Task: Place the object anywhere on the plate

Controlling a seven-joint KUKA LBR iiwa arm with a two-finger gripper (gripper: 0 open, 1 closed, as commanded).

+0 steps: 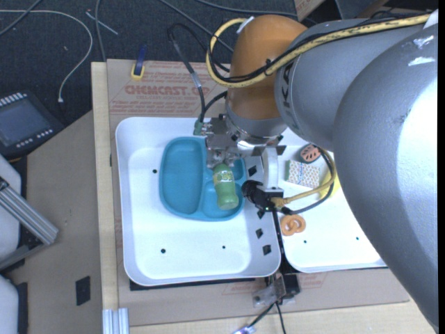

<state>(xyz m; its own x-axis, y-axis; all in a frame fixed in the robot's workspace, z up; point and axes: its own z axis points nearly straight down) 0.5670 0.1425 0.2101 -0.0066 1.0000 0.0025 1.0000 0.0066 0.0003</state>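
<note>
At the near edge of the bench (208, 294) a small metal fitting with a cable (274, 294) is seen between the two bins. Just beyond it, the left bin (188, 252) is shown with a bare white floor marked by a few small dark dots. In the right bin (334, 249) an orange pretzel-shaped piece (293, 224) is found close to the dividing rim, and farther back a patterned square packet (303, 174) and a small brown item (310, 154) are seen. Deeper in the left bin a blue plate (184, 176) is laid, a divided dish with its large section bare. A green bottle-like object (225, 185) is seen over the plate's right section, directly below the gripper (221, 160). Whether the fingers are closed on the object or spread apart cannot be told, as the wrist hides them. Behind the bins a strip of printed cardboard (167, 85) is visible, and cables (62, 19) are strewn on the dark floor beyond.
</note>
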